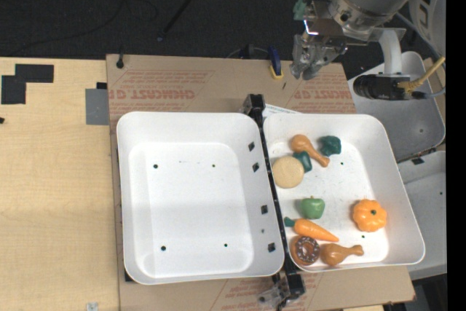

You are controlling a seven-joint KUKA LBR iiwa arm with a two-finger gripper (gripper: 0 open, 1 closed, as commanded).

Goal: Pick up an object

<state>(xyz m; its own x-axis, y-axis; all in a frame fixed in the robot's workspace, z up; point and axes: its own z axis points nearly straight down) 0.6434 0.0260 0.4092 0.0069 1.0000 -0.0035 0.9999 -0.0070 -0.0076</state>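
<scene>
My gripper [312, 63] hangs high above the back edge of the right bin [397, 156], with nothing visible between its fingers. In that bin lie a tan round cookie [287, 172], a drumstick [309, 149] over a dark green piece [330, 145], a green apple [313, 207], an orange pumpkin [369, 215], a carrot [314, 230], a chocolate donut [305, 250] and a second drumstick [340, 253]. All of them sit well below and in front of the gripper.
The left bin [145, 135] stands beside the right one, joined by a black clamp strip [263, 178]. Both rest on a brown cardboard sheet [182, 87]. Light wooden bench [51, 193] spreads to the left.
</scene>
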